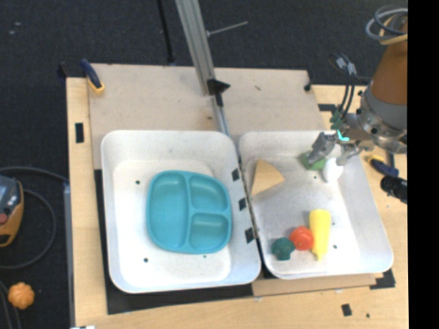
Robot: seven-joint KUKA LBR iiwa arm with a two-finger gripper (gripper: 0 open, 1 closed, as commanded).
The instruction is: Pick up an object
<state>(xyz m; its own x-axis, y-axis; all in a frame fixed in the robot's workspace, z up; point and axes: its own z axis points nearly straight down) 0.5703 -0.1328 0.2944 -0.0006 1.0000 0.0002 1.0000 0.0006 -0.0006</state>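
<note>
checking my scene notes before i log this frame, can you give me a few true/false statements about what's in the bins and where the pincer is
1. The teal divided tray lies in the left bin. True.
2. The yellow object lies in the left bin. False: it is in the right bin, beside the orange-red ball.
3. The tan wedge sits near the right bin's left wall. True.
4. The pincer is over the left bin. False: it is over the upper part of the right bin.
5. The dark green object is next to the orange-red ball. True.
</note>
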